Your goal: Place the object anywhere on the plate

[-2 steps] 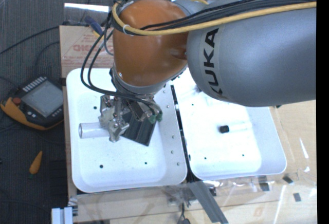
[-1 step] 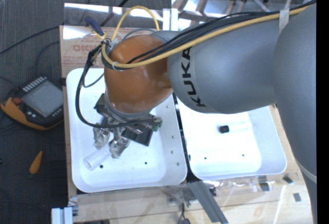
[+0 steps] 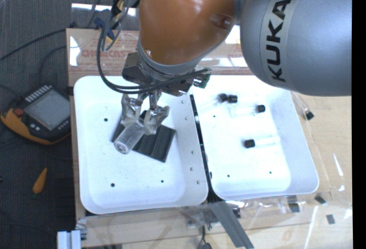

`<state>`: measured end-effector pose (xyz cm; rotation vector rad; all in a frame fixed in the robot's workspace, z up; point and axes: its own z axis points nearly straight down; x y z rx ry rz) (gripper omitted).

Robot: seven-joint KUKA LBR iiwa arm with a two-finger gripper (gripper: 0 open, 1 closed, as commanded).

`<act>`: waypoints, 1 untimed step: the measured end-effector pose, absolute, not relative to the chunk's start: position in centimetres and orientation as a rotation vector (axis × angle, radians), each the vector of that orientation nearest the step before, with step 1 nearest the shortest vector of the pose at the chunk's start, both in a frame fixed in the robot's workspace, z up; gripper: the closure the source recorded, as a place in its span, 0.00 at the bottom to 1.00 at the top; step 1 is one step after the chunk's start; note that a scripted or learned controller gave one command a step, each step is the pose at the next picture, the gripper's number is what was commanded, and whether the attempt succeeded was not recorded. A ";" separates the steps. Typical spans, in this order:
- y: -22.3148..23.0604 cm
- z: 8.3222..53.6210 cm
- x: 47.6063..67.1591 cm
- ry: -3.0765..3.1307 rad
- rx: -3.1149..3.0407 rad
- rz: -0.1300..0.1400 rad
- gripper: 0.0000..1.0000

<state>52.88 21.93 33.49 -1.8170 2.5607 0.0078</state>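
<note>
A flat black plate [image 3: 155, 143] lies in the left white bin [image 3: 97, 185], near its middle. A clear vial [image 3: 128, 138] with a grey end is tilted over the plate's left edge, its lower end pointing to the front left. My gripper [image 3: 143, 117] hangs under the orange wrist, directly above the plate's back left part. Its two metal fingers [image 3: 130, 108] stand on either side of the vial's upper end and are shut on it. The wrist hides the back of the left bin.
The right white bin [image 3: 286, 179] holds three clear vials with black caps [image 3: 227, 97], [image 3: 256, 109], [image 3: 258, 142]. A ridge between the bins [image 3: 197, 145] runs just right of the plate. A teach pendant [image 3: 40, 113] lies on the floor at the left.
</note>
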 end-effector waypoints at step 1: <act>22.5 25.3 48.9 2.326 -2.115 0.010 1.00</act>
